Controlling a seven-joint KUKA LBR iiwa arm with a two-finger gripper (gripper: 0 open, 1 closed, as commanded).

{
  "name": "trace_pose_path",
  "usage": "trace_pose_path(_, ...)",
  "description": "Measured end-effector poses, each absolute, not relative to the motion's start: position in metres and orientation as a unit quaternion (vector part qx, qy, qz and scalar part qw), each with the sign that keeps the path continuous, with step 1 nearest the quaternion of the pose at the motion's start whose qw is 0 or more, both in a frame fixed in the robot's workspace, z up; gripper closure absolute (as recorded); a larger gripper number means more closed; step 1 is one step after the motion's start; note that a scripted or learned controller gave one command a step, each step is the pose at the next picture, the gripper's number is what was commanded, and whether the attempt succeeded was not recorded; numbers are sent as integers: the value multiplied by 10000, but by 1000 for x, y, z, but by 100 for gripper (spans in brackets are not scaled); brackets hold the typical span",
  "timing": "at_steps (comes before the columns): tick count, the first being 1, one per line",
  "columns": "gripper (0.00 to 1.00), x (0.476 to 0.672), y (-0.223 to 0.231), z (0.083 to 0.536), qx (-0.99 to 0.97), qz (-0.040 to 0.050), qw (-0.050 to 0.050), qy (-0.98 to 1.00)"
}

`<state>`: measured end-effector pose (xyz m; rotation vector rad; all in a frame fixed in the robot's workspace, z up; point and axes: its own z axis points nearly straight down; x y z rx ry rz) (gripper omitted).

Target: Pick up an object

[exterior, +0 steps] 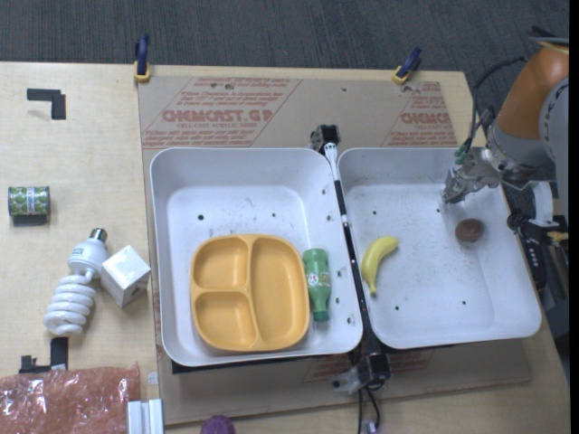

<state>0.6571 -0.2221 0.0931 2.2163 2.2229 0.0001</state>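
My pincer (460, 186) hangs at the upper right of the frame, above the right-hand shallow white plastic bin (434, 328); I cannot tell whether it is apart or together. The small round brown object (469, 231) lies just below it on the bin floor, and the yellow banana (377, 260) lies well apart, lower left.

Risk: the round object sits near the bin's right wall, so it may roll away on contact, or I may strike that wall. Open floor lies toward the frame's centre and bottom. The left bin (172, 242) holds a yellow divided plate (249, 292) and a green bottle (316, 283).
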Motion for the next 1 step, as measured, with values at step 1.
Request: trace_pose_path(1, 0, 658, -218, 93, 7055, 22, -22, 7087)
